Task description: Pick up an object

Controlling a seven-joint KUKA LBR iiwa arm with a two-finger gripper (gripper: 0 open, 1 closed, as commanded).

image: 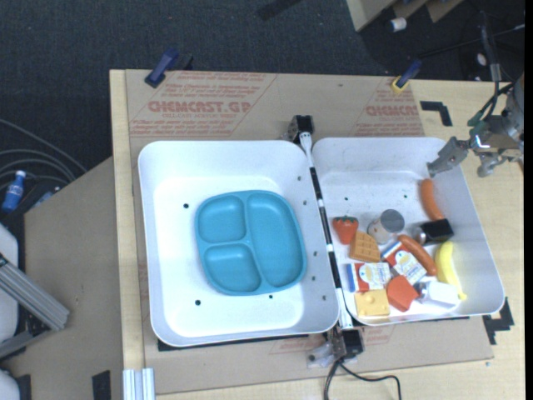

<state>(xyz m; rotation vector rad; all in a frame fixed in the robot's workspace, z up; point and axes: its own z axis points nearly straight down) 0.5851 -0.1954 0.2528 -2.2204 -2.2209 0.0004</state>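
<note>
Camera view: end effector (pixel 466 152) hovering above right bin (pixel 491 248) far edge, fingers spread

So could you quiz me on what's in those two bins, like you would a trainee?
1. True or false: the blue tray lies in the left bin.
2. Which lies nearest the right bin's right wall: A) waffle B) banana C) strawberry?
3. Fill in: the gripper is over the right bin's far ____ corner.

Key: 1 true; 2 B; 3 right.
</note>
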